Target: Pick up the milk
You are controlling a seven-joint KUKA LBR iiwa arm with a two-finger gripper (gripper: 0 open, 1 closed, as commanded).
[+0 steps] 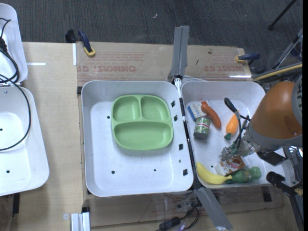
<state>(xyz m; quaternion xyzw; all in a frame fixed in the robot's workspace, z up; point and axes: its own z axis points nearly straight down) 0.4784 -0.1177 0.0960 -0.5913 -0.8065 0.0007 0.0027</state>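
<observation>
From my remote station, reading left to right: the left white bin (96, 129) carries a green three-compartment plastic plate (142, 121) and plays no part in this pick. In the right white bin (216, 86), the small blue-and-white milk carton (194, 111) lies near the left wall, towards the far end, with an orange carrot-shaped toy (211, 115) touching or just beside it and a small green-labelled can (202, 127) just below. Further right sit an orange toy (232, 124), a yellow banana (211, 174) and a green vegetable toy (246, 175) along the near wall.

Risk, in my judgement: the two-finger gripper (234, 150) hangs low over a red-and-white packet (231, 165), well apart from the carton. A closure here would take the wrong item. At the carton itself, the crowding carrot and can could be nudged or caught.

Jaws: the wrist hides them; I cannot tell their state or any contact.
</observation>
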